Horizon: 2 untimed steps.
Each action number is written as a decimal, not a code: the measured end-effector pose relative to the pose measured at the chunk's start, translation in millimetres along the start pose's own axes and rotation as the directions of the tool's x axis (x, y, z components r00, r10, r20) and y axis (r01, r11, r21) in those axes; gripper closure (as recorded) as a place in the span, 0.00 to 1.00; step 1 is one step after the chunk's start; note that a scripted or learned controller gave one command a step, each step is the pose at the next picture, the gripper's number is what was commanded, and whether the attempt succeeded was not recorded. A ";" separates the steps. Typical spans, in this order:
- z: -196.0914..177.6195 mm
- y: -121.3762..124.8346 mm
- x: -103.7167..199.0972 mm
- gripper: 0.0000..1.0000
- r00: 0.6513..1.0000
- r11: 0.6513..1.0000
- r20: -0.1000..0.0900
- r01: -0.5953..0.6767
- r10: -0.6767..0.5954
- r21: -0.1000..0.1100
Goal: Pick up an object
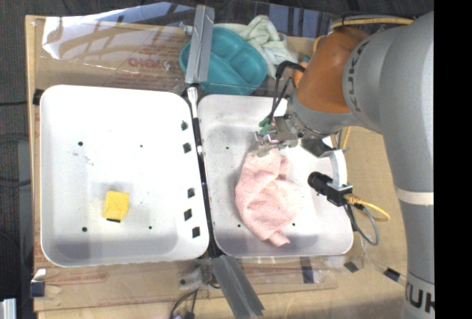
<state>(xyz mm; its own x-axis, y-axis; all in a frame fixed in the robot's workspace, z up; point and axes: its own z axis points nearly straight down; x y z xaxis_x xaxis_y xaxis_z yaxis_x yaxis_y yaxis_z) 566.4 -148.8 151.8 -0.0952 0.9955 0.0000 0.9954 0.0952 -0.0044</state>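
A crumpled pink cloth (267,196) lies in the right bin (221,118), spread from the middle toward the front. Its upper edge reaches up to my gripper (271,138), which hangs over the bin's middle right at the top of the cloth. The grey arm with its orange band comes in from the right and hides the bin's far right corner. A small yellow block (116,205) rests in the left bin (74,111), near the front and left of centre, far from the gripper.
Behind the bins sit a teal moulded tray (225,63) and a pale bundled cloth (265,34). A metal strip (198,45) runs up from the divide between the bins. A clear plastic sheet (110,37) lies behind the left bin.
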 end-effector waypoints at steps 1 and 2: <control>-57.3 78.1 4.6 1.00 0.961 0.961 0.002 0.275 -0.275 -0.003; -65.3 78.8 5.1 1.00 0.960 0.960 0.001 0.280 -0.280 0.000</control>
<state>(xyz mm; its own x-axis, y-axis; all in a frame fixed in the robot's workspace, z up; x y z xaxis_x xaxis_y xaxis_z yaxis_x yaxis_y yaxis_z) 644.7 -136.2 216.7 -0.3701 0.9290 0.0003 0.9290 0.3701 -0.0040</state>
